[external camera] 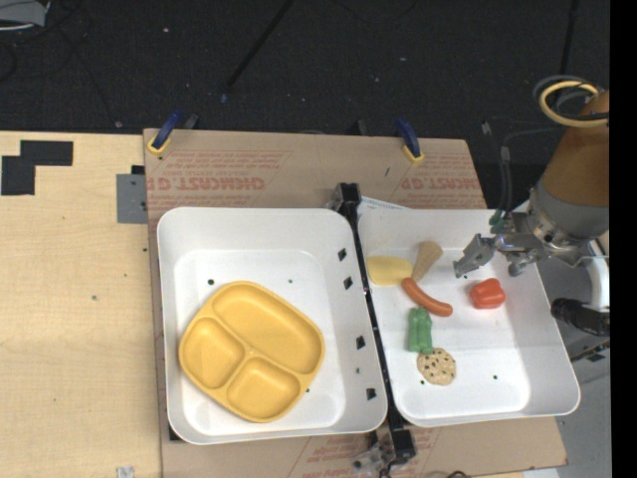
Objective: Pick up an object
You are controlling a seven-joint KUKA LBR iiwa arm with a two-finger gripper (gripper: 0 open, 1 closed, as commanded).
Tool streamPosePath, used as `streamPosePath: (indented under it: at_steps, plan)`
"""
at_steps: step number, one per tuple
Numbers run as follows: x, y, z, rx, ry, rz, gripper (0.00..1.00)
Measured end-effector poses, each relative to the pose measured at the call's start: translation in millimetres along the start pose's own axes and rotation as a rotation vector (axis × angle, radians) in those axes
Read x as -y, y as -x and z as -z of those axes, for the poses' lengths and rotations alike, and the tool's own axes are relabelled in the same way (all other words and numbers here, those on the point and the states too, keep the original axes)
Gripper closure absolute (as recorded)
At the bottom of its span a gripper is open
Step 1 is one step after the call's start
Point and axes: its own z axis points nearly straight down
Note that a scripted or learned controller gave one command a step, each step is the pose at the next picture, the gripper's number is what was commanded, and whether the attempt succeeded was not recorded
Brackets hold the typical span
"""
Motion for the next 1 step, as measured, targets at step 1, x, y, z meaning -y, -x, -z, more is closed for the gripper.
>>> streamPosePath:
  at_steps: [1]
  plan:
    - [2.8,-8.9,-82.6,-0.002,-0.006,0.082,0.0]
